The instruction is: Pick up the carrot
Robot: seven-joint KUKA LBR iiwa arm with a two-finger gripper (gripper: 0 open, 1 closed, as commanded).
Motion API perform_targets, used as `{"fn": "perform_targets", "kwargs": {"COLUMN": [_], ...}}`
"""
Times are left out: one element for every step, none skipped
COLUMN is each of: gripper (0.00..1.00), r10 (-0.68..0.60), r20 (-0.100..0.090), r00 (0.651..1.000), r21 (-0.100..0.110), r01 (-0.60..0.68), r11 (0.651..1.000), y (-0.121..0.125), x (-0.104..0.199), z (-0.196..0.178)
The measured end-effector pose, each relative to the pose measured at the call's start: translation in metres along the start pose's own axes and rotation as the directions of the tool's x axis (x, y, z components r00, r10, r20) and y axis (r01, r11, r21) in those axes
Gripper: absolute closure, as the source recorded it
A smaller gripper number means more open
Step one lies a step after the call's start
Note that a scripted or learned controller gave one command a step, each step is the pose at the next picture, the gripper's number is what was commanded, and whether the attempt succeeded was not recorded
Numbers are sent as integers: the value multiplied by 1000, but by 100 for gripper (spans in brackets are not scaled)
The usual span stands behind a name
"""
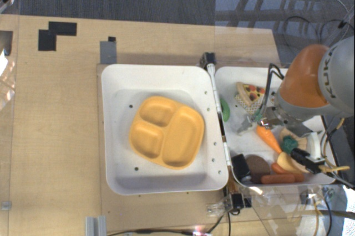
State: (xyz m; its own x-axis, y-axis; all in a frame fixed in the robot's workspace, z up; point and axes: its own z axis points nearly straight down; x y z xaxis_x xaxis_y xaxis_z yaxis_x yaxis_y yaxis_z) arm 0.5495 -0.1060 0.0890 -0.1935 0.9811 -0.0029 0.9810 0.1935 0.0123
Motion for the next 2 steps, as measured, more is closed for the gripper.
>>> {"fn": "perform_targets", "kwargs": {"gripper": [100, 100], "r10": [-5, -147], "r20": [1, -4], "r00": [1000, 989], "r21": [-10, -2], "r01": [5, 147], "r11": [1000, 989], "y": [4, 9], "x": [1, 97], "z": [-12, -99]}}
